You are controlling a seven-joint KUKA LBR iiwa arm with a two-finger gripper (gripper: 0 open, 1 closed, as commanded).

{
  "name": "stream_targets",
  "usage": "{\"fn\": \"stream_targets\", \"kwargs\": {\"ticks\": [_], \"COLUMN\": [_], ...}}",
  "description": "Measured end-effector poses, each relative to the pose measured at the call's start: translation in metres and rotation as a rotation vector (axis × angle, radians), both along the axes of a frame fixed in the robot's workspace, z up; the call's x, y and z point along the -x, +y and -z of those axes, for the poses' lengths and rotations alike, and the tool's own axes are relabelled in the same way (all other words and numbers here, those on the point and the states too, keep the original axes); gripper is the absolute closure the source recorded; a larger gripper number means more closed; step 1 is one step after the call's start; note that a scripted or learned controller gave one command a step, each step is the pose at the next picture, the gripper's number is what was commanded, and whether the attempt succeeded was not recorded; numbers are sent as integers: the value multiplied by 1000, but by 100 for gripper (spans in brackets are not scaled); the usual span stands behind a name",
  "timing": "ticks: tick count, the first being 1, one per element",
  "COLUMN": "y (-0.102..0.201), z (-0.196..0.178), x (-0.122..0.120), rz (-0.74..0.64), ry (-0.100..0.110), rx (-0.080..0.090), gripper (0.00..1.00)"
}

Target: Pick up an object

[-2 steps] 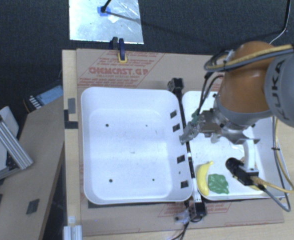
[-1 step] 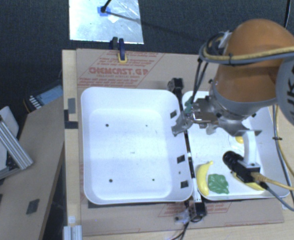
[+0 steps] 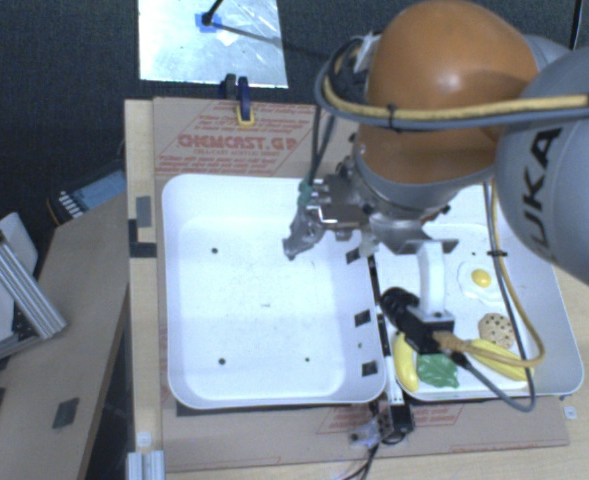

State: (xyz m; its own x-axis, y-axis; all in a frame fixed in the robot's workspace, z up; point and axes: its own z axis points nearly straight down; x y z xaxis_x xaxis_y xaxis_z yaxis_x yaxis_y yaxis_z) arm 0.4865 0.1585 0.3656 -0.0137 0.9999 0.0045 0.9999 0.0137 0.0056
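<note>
Orange and grey, the arm [image 3: 454,98] fills the frame from twelve to three o'clock and hides much of the right bin [image 3: 559,353]; its far half is covered by the wrist. The gripper [image 3: 302,236] hangs just left of centre, over the left bin [image 3: 254,298] near that bin's one o'clock corner; it reads as a blurred grey lump, and whether its tips are apart or together cannot be told; nothing can be made out between them. The arm comes in from three o'clock, wrist bent down and leftward, cables looped around the orange band. At five o'clock, in the right bin, lie a fried egg [image 3: 477,278], a cookie [image 3: 494,328], a banana [image 3: 489,358], a green piece [image 3: 437,370] and a second yellow piece [image 3: 405,363], partly overlapped by a black fitting and cable. Red print on the cardboard [image 3: 239,140] at eleven o'clock reads "CHEMCAST"; the rest is unclear; "UKA" shows on the grey link at three o'clock, cut off.
</note>
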Motion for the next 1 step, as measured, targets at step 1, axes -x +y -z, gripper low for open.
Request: {"fn": "stream_targets", "kwargs": {"ticks": [1], "y": [2], "z": [5], "x": [0], "rz": [9], "ry": [5], "rx": [4], "gripper": [0]}}
